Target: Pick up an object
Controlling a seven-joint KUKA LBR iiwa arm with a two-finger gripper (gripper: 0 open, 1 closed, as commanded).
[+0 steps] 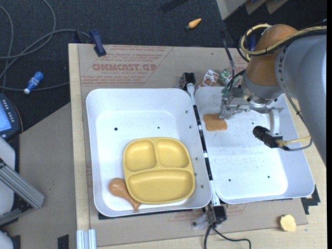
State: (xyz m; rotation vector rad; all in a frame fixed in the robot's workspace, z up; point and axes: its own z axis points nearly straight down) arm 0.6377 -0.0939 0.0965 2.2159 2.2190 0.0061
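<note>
A flat tan piece shaped like a slice of toast [215,123] lies in the right bin [249,183], close to its left wall. My gripper [226,109] hangs just above the toast's far right corner, reaching down from the orange-banded wrist. In the left bin [104,139] rests a yellow divided plate [157,169], and an orange drumstick-shaped toy [122,191] peeks out from under the plate's near left edge.
The arm's grey bulk covers the right bin's far right corner. A black cable connector [265,137] hangs over the right bin. On the bench lie a yellow scrap [288,222] at the near right and small clutter [213,77] behind the bins.
</note>
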